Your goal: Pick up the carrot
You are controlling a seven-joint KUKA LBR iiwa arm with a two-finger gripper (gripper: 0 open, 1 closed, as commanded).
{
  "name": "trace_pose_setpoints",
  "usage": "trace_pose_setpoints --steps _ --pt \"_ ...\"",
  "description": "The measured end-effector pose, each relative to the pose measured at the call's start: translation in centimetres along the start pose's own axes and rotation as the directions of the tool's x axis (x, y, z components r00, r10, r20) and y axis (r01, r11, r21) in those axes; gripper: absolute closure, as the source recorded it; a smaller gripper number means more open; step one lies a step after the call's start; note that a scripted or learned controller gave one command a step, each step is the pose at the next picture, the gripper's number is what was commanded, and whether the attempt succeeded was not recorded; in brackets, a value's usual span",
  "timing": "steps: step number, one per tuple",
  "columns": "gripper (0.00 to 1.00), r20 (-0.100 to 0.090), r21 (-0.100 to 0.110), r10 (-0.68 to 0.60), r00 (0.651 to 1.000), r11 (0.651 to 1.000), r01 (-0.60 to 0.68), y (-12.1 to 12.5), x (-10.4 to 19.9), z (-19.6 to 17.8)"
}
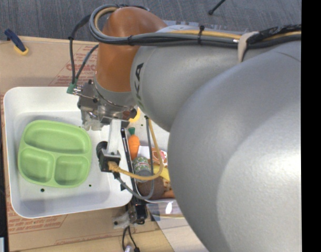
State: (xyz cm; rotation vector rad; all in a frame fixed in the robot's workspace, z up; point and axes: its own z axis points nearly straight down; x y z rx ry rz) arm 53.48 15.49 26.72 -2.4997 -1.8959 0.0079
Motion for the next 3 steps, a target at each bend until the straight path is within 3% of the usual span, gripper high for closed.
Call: trace_pose_setpoints --steps 1,2,3 --pt "1.00 0.000 -0.004 0.054 0.999 0.999 -0.054 7.5 4.5 -8.4" --pt "1.00 0.007 0.007 -0.015 1.000 1.000 0.015 6.8 8.6 -1.8" --pt "1.00 0.005 0.006 -0.144 0.990 0.990 0.144 2.4 6.0 1.8"
